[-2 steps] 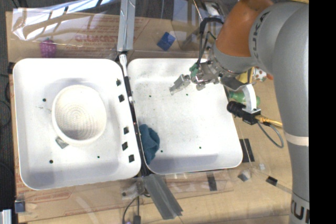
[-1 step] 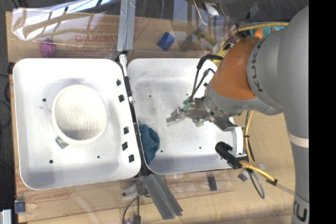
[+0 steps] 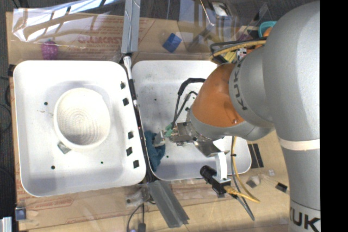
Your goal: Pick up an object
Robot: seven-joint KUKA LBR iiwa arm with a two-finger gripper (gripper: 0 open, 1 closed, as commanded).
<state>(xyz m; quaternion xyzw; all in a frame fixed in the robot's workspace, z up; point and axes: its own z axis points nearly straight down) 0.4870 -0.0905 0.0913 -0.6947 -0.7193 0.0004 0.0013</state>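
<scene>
1. Camera view: gripper (image 3: 169, 135) hung low in the right bin (image 3: 163, 76), near its left wall.
2. Teal object (image 3: 156, 154) lay bunched in the bin's front-left corner, beside the gripper.
3. Claw state: could not tell.
4. Best approach, I judged: descend squarely over the bunch, clear of the wall.

The bins (image 3: 32, 117) look like smooth white plastic; the left one holds a ribbed white bowl (image 3: 82, 117). The arm (image 3: 283, 79) is matt grey with a glossy orange band (image 3: 215, 103). A soft teal cloth (image 3: 156, 154) lies crumpled.
</scene>
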